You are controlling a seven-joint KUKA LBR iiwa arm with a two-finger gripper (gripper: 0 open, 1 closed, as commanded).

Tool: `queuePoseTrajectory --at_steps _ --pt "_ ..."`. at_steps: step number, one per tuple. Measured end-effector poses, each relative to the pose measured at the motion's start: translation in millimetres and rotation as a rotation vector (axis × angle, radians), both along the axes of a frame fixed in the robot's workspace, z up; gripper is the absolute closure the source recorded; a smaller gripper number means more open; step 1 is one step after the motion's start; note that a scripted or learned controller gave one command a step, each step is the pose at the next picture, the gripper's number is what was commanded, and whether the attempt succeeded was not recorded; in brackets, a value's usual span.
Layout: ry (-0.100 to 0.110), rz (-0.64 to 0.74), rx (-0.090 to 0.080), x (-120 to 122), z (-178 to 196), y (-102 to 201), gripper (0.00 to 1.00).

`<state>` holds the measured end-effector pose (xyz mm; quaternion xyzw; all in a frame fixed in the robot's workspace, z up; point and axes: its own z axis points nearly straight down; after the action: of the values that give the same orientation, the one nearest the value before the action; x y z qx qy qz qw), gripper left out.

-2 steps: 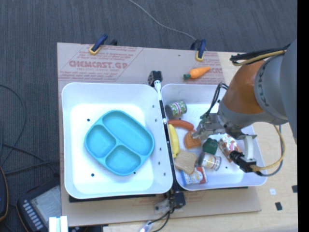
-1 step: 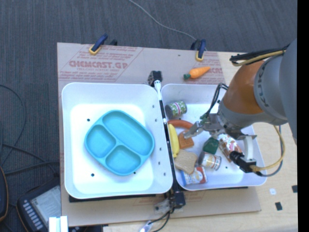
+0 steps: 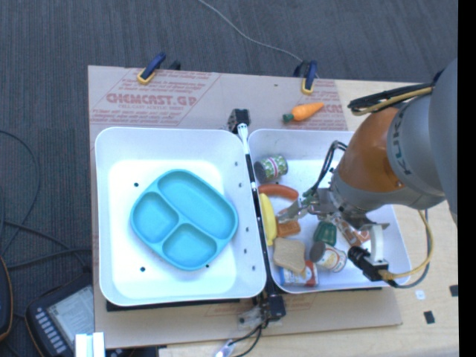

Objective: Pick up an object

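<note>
The right bin holds a jumble of small items. Among them are a green can, a red sausage, a yellow banana, an orange piece, a slice of bread, a dark green item and a tin can. My gripper hangs low over the left half of this bin. It is just above the orange piece and beside the sausage. The grey arm and its orange band cover the bin's right part.
The left bin holds a blue divided plate. A toy carrot lies on the board behind the right bin. Two clamps hold the board's far edge. A black fitting sits between the bins.
</note>
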<state>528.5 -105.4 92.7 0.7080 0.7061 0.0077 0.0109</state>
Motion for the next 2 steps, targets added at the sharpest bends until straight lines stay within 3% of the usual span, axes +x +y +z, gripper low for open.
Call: queuePoseTrajectory --at_steps 1,2 --pt "-0.001 0.002 0.003 1.8 12.5 1.0 1.00" --pt "0.000 0.002 0.003 1.4 11.8 1.0 0.00"
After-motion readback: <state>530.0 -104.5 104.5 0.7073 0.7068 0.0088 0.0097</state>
